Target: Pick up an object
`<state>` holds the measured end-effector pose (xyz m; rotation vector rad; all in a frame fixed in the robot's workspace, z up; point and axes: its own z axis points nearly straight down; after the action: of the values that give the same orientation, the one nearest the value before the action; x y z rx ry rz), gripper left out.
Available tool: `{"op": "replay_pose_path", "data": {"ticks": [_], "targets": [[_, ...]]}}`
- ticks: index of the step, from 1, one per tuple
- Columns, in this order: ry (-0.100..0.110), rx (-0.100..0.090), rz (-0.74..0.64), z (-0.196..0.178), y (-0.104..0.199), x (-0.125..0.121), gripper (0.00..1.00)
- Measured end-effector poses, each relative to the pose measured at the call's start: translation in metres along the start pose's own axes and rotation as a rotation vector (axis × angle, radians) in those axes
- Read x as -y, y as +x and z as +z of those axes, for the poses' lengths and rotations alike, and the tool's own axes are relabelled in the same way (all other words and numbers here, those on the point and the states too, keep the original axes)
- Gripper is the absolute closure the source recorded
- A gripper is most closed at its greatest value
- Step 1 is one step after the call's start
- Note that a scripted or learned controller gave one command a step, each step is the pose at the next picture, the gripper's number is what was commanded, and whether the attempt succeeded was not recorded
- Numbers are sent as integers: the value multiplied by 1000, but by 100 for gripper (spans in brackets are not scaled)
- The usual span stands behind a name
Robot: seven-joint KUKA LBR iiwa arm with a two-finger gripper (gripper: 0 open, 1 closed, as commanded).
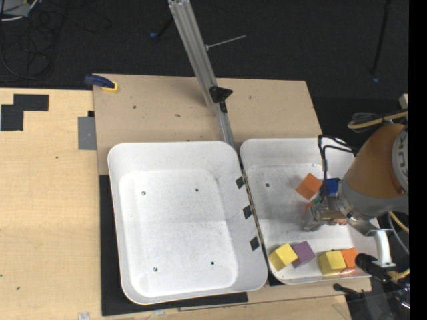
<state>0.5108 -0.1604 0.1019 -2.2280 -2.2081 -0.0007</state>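
- Pincer: two-finger gripper at the end of the grey arm with orange band, low over the floor of the right bin, right of frame centre. How far it is open cannot be told from here, and nothing can be made out in its hold.
- Bench: pale wooden board across the middle of the frame, bearing both bins.
- Left bin: shallow white plastic tray, centre-left of the frame.
- Right bin: shallow white plastic tray, centre-right, holding all the blocks.
- Metal strut: slim grey aluminium bar, running from top centre down to the gap between the bins.
- Orange block: small orange cube, right of centre, just above and left of the pincer; the nearest candidate. Judged light, rigid and smooth-sided; best taken across two opposite flat faces, as it sits turned at an angle.
- Yellow cube and purple cube: touching, at the lower edge of the right bin.
- Second yellow cube and second orange cube: side by side, lower right, close to the bin wall, which would crowd a grasp.
- Blue-and-yellow clamp: upper left, on the board's corner.
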Motion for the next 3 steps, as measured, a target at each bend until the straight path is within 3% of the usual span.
{"op": "replay_pose_path", "data": {"ticks": [1,3], "targets": [[-5,4,-10,-46,-3,-8,100],[-6,4,-10,-135,-6,-1,100]]}}
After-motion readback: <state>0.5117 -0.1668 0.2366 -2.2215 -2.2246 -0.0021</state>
